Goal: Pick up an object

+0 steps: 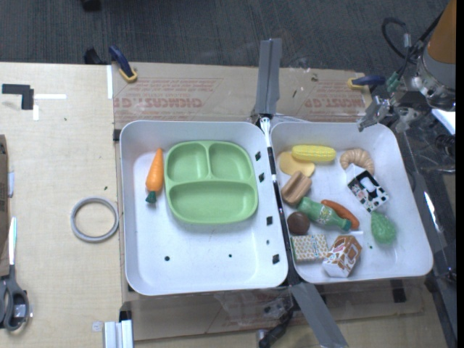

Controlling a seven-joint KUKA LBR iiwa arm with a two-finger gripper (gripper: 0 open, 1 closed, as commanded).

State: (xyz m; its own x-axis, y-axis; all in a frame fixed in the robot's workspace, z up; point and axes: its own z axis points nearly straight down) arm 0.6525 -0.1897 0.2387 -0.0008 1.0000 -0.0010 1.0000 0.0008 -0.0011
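Fingers (374, 113) of the grey arm hang above the far right corner of the right-hand shallow white plastic bin (413, 194), clear of everything in it; from where I stand I cannot tell whether they are spread or pressed together, as the tips blur into cables and brackets. Nothing sits between them.

Nearest below them lies a curved tan toy croissant (357, 157), with a long yellow toy corn cob (313, 153) just beyond it. Nearer the front sits a small black-and-white patterned carton (367, 192), then a green plastic bottle (324, 214) touching an orange-red toy chilli (341, 211).

To do this well, I'd say pick a piece standing apart, the croissant being closest, drop straight down over its middle and close across its narrow width, keeping off the bin wall.

Farthest from the fingers, in the left bin (138, 223), rest a green divided plastic tray (212, 182) and an orange toy carrot (154, 171).

Arm (441, 49) reaches in from the right, wrist bent downward, orange band showing at the top edge.
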